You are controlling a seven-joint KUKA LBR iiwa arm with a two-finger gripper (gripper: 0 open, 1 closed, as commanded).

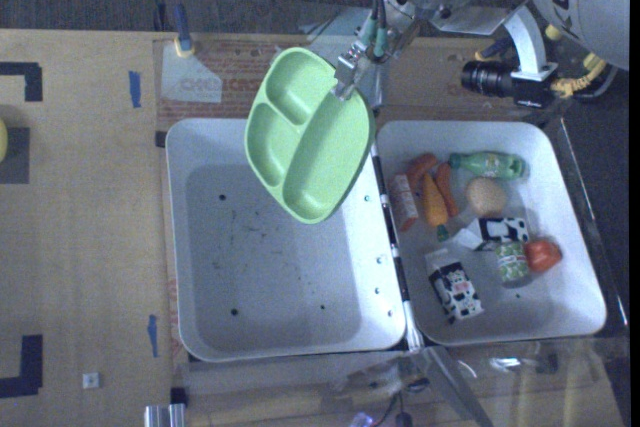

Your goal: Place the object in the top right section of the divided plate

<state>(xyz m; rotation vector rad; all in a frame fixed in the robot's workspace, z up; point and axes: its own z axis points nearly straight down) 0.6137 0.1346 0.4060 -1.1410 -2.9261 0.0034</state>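
Note:
A light green divided plate (310, 140) with three sections hangs tilted over the far right part of the left bin (270, 285). My gripper (349, 78) reaches down from the top right and pinches the plate's far rim between its fingers. The plate's far edge sticks out past the bin's back wall. In the right bin (570, 300) lie the loose food items: an orange carrot (435, 200), a green bottle (490, 163), a beige round item (487, 195) and a cow-patterned carton (457, 291).
The right bin also holds a red tomato-like item (544, 255), a green can (512, 265), a second small carton (503, 230) and a red-and-white packet (403, 200). A black camera mount (495, 78) stands behind the right bin. Wooden bench (80, 245) spreads to the left.

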